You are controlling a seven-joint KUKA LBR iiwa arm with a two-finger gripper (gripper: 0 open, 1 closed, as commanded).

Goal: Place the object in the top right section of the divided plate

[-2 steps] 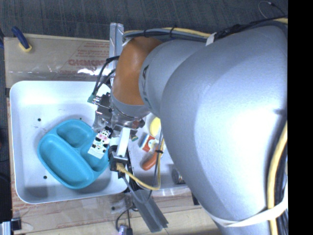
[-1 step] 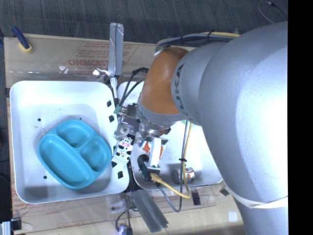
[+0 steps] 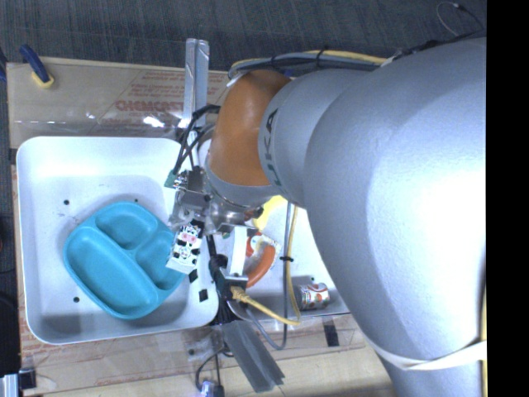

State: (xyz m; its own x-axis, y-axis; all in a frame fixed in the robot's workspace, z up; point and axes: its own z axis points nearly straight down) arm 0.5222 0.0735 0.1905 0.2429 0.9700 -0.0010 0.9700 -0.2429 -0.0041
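Note:
A blue divided plate (image 3: 120, 259) with three sections lies tilted in the left white bin (image 3: 50, 180). My gripper (image 3: 188, 242) hangs over the plate's right edge, beside the wall between the two bins. I see nothing clearly held in it. An orange sausage-shaped object (image 3: 261, 263) lies in the right bin, just right of the gripper and partly under the wrist. The big grey arm with its orange band (image 3: 240, 139) hides most of the right bin.
A small silver can (image 3: 312, 296) lies in the right bin near its front edge. A grey metal bar (image 3: 197, 73) stands at the back between the bins. A blue and yellow clamp (image 3: 35, 64) sits on the bench's far left corner.

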